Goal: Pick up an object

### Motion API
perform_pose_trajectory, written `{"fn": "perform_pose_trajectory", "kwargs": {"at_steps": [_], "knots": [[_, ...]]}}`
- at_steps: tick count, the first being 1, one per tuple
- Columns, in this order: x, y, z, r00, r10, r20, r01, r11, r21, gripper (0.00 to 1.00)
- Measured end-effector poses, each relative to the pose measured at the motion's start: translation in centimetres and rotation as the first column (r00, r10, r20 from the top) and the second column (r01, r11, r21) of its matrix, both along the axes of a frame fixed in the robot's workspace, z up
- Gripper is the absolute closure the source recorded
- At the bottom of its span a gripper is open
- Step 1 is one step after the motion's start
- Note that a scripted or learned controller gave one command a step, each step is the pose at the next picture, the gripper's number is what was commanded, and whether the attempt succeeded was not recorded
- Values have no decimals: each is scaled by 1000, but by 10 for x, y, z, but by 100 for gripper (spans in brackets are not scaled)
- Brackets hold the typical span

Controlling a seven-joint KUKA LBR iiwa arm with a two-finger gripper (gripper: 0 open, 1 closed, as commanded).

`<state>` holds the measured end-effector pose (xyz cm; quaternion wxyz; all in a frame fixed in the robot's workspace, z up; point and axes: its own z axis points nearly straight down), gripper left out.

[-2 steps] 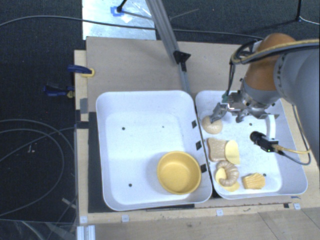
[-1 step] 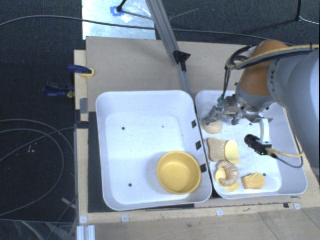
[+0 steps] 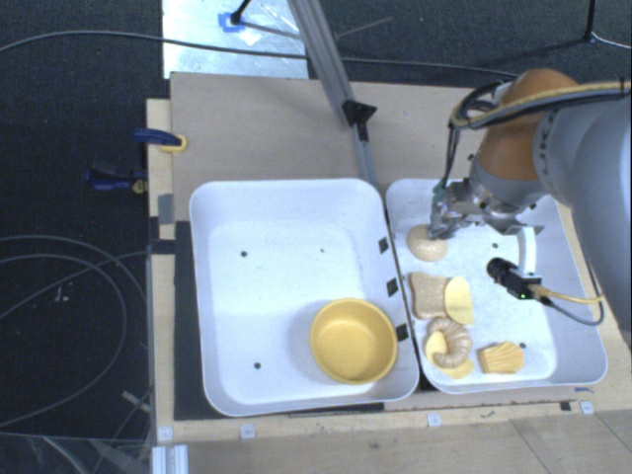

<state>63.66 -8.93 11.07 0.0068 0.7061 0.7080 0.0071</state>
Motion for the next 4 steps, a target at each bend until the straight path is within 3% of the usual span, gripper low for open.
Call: {"fn": "perform_pose_trajectory", "kwargs": {"at_steps": [2, 3, 4], "knots": [[14, 1, 123, 1000, 4, -11, -4, 1000, -2, 100], [15, 1, 147, 1000, 4, -15, -4, 1000, -1, 100], [-16, 50, 139, 1000, 7, -20, -7, 1000, 1, 100]]}}
